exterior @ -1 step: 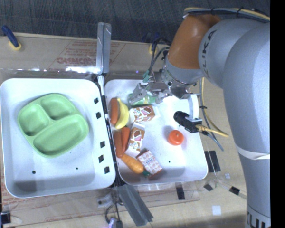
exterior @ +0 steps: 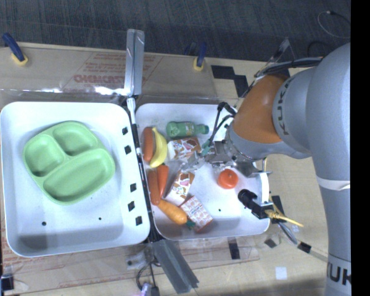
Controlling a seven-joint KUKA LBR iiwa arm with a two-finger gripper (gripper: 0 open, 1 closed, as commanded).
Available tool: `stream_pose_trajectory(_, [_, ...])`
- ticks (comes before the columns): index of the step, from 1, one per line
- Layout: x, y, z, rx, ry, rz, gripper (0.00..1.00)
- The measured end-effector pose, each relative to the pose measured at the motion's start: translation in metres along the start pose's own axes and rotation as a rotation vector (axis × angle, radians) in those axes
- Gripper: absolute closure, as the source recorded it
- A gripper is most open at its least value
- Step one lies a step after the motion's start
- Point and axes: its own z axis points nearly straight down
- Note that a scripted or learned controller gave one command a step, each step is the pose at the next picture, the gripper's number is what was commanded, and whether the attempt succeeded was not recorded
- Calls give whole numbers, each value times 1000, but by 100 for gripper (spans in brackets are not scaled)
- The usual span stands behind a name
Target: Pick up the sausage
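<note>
The sausage (exterior: 158, 184) is a reddish-orange stick lying lengthwise near the left wall of the right bin (exterior: 250, 224). It lies between a banana (exterior: 158, 148) above it and an orange carrot (exterior: 172, 212) below it. My gripper (exterior: 205, 156) is low over the middle of that bin, above a printed juice box (exterior: 185, 147). It is to the right of the sausage and a little farther back, and it is apart from the sausage. The wrist and the orange band hide the gripper's tips.
A green bottle (exterior: 186, 129) lies at the back of the right bin. A red tomato (exterior: 227, 178) sits by the wrist. Two more printed cartons (exterior: 181, 187) (exterior: 198, 213) lie beside the sausage. An orange-brown piece (exterior: 147, 143) sits left of the banana. The left bin (exterior: 12, 227) holds a green divided plate (exterior: 68, 160).
</note>
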Motion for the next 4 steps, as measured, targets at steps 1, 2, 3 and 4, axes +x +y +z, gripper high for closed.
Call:
stream_pose_trajectory(1, [53, 17, 23, 7, 1, 225, 0])
stream_pose_trajectory(2, [-3, 109, 26, 23, 3, 158, 0])
stream_pose_trajectory(3, [12, 21, 25, 16, 2, 621, 0])
stream_pose_trajectory(4, [-30, 106, 28, 45, -1, 556, 0])
